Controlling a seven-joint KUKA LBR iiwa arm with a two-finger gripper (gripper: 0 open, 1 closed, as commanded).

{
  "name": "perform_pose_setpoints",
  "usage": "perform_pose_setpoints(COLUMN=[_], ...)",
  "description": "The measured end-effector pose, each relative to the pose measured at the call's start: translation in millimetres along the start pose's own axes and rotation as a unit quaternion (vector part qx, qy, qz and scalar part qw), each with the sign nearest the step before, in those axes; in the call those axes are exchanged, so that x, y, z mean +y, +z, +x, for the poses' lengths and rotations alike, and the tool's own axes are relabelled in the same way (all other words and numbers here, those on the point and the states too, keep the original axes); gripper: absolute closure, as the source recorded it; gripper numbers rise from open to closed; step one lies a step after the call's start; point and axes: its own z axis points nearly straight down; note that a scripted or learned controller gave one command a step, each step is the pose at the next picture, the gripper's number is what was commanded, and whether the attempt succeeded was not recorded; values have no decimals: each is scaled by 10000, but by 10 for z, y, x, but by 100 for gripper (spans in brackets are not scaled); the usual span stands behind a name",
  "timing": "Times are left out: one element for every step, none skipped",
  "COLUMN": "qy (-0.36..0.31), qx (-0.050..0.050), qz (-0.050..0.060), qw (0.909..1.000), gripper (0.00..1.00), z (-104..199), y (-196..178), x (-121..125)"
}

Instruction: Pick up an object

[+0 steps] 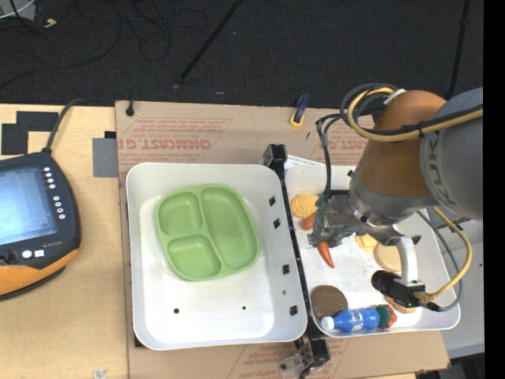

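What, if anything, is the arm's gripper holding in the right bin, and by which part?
It cannot be told. The gripper sits low over a red chili pepper, whose tip pokes out below it, but the contact is hidden.

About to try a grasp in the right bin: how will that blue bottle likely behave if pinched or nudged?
The blue bottle lies on its side by the right bin's near wall, so a nudge would probably roll it. Its rounded, shiny-looking body may slip between fingers. It looks small and plastic, so likely light and fairly stiff. The brown disc sits close beside it and could get bumped.
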Motion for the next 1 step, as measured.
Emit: perform_pose_setpoints(qy=[-3], qx=[-3], qz=[-6], qw=[10000], gripper=[100], z=[507], y=[-127], x=[87])
